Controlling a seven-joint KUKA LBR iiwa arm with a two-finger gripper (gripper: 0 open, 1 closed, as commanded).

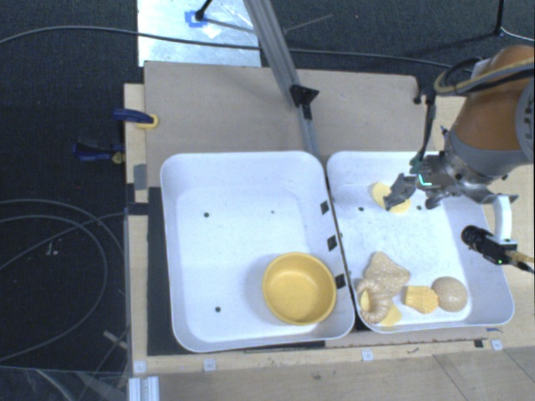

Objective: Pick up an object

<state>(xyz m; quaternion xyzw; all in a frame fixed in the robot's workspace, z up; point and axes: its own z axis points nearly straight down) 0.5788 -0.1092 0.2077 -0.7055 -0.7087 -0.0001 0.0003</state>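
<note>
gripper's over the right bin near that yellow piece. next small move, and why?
Probably a short descent straight onto the small yellow piece. The gripper sits at that piece's right edge in the right bin, overlapping it, and nothing shows between its fingers. The piece lies alone, well apart from the pale items clustered along the near wall, so it looks like the easiest pick.

We see two white bins (242, 170). One holds a yellow bowl (299, 287); the other holds pale yellow pieces (420, 299), a beige lump (450, 293) and a tan knobbly object (383, 272). The arm (493, 115) is orange and grey.
</note>
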